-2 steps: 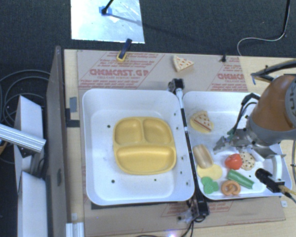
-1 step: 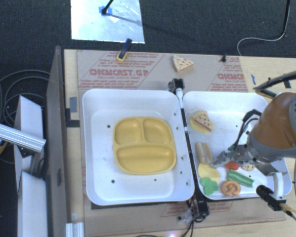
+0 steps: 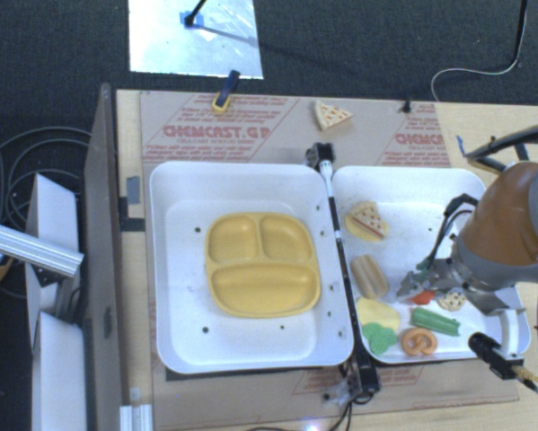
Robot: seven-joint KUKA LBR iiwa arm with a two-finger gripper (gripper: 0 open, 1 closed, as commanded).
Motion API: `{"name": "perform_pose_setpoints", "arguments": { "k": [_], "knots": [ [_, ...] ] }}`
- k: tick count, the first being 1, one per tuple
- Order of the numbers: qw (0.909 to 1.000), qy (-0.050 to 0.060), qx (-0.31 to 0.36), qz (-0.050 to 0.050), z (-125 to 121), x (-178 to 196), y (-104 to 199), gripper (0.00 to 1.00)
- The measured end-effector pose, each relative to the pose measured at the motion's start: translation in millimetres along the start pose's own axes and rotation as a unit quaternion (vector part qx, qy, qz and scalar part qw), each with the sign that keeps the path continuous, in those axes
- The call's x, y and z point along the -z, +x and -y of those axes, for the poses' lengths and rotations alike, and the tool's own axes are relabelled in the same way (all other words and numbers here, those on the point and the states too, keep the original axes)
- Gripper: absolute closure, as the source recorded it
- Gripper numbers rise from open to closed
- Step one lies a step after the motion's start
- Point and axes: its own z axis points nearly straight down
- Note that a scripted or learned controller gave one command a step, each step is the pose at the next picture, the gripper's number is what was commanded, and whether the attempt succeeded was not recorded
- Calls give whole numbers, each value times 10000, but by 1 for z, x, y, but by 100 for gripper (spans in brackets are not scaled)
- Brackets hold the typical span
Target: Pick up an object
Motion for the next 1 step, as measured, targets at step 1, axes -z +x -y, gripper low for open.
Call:
{"name": "perform_pose_setpoints", "arguments": {
  "k": [1],
  "knots": [
    [10000, -32, 66, -16, -35, 93, 91, 100]
  ]
}}
